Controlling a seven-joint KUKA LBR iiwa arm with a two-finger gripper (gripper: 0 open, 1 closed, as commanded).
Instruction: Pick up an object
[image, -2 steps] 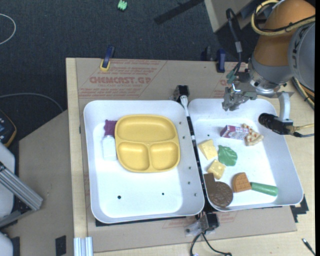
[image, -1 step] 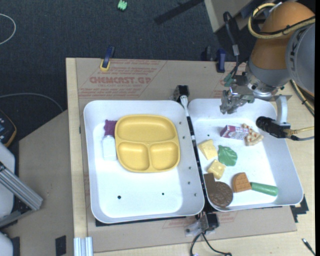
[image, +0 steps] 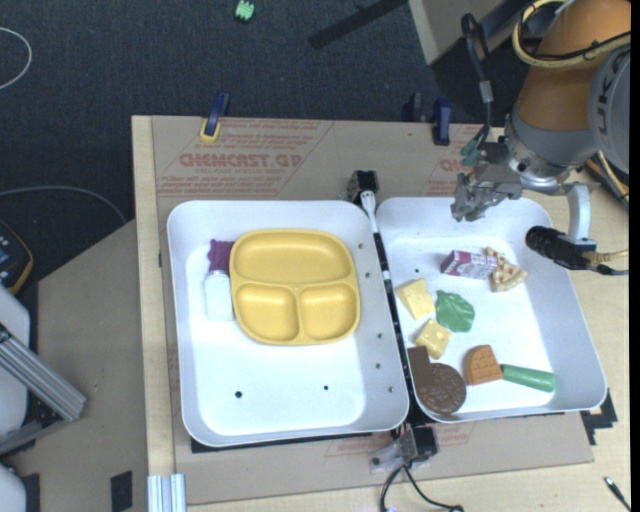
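My gripper (image: 470, 208) hangs over the back edge of the right bin (image: 570, 330), above the bin's far left corner, with nothing visible between its fingers. Below it in the right bin lie a maroon and white carton (image: 470, 263), a pizza slice (image: 506, 274), two yellow cheese wedges (image: 415, 298) (image: 433, 338), a green leafy piece (image: 456, 311), a brown cookie (image: 441, 388), a toast piece (image: 482, 364) and a green cylinder (image: 528, 377).
The left bin (image: 200, 390) holds a yellow divided tray (image: 295, 284), with a purple item (image: 220, 254) and a white bottle (image: 217, 296) beside its left side. A clamp (image: 363, 187) sits between the bins at the back.
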